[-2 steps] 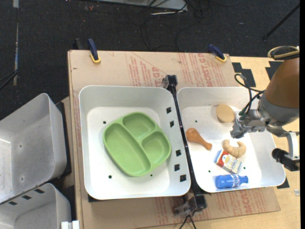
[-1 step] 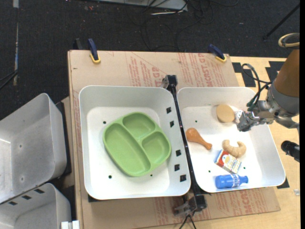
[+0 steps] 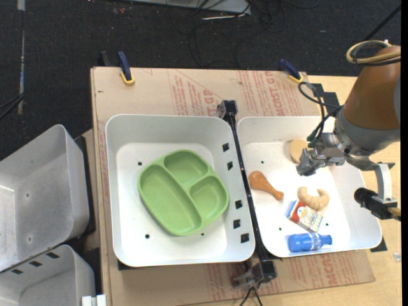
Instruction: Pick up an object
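Objects to pick: several small things lie in the right bin (image 3: 268,247); none is lifted.
Claw: the claw (image 3: 306,164) hangs low over the upper part of the right bin, dark and foreshortened under the grey wrist; whether it is spread or pressed together I cannot tell, and nothing is seen pinched in it.
Nearest thing: a tan round disc (image 3: 296,150), like a cookie, lies just beside the claw toward the bin's far wall, partly hidden by it.
Next out: a croissant (image 3: 314,197) lies below the claw, near it but apart; a toy drumstick (image 3: 265,183) lies to its left toward the divider.
Further out: a red-and-white packet (image 3: 306,217) touches the croissant's lower side; a blue bottle (image 3: 308,241) lies on its side near the bin's front wall.
Left bin: the left bin (image 3: 121,132) holds a green divided plate (image 3: 183,191), well apart from the claw.
Surface: both bins sit on a cardboard-covered surface (image 3: 166,85).
Progress: judged early; the approach looks made, while the grasp and lift remain.
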Tool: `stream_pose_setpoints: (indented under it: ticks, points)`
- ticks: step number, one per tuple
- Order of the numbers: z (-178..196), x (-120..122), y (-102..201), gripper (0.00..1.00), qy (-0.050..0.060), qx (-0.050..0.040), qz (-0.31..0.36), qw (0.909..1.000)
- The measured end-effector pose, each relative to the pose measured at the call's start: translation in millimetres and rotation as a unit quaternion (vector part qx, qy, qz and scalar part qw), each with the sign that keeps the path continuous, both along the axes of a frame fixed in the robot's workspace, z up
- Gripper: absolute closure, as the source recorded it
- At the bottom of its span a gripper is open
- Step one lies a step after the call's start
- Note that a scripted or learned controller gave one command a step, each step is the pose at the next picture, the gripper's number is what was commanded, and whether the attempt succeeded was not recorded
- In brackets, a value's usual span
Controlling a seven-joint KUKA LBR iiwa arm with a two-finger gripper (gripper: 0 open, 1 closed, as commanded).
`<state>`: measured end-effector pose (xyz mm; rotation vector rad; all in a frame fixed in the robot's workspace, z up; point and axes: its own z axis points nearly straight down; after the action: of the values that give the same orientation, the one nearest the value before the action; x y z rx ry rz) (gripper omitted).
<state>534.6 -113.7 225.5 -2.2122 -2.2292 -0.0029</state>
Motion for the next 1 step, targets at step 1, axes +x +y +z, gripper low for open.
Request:
stream_pose_setpoints:
  ticks: [1]
  points:
    - [-7.6,-6.7,49.9,1.00,0.002,0.0000,0.000,1.0000]
